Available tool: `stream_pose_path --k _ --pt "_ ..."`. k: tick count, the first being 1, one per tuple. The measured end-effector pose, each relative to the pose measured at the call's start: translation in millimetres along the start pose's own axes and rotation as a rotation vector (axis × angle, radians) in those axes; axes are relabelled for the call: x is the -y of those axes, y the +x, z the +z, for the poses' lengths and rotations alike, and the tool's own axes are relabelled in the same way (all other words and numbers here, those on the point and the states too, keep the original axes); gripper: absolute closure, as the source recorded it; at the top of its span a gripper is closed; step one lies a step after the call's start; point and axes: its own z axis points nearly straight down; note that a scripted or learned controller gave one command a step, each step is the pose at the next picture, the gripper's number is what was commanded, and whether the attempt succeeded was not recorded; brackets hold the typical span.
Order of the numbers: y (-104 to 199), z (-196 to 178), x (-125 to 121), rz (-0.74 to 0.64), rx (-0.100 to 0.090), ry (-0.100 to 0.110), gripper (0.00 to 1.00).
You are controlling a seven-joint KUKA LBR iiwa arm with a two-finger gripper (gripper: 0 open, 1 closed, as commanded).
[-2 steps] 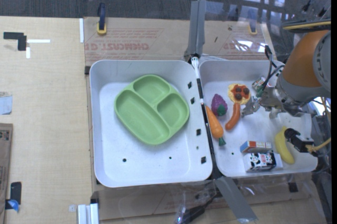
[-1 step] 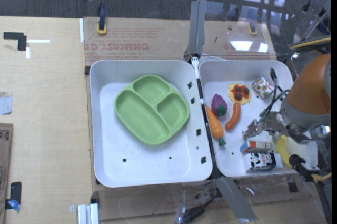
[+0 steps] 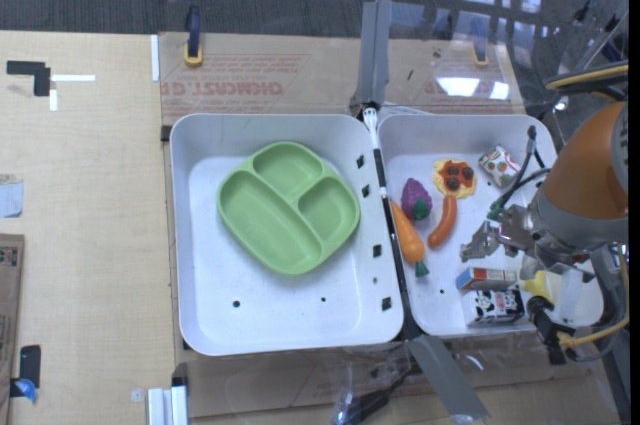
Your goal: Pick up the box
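Observation:
The box is small and white with red and blue print. It lies on its side near the front of the right bin. My gripper hangs just above and behind the box, close to its top edge. The grey arm with its orange band comes in from the right and covers the bin's right side. Nothing shows as held in the gripper.
A black-and-white carton lies right in front of the box, with a yellow item to its right. Further back lie a carrot, an orange sausage, a purple vegetable, a toy pizza and a white packet. The left bin holds a green divided plate.

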Motion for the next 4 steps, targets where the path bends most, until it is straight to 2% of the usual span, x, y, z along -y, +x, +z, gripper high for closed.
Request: stream_pose_path --k 1,2,3,4 --pt "-1 -5 -1 0.002 0.001 0.006 1.0" --pt "-18 -35 -32 -0.208 0.001 -0.001 1.0" --pt "-18 -35 -32 -0.208 0.0 -0.001 0.0" --pt "22 27 12 -0.253 0.0 0.0 0.0"
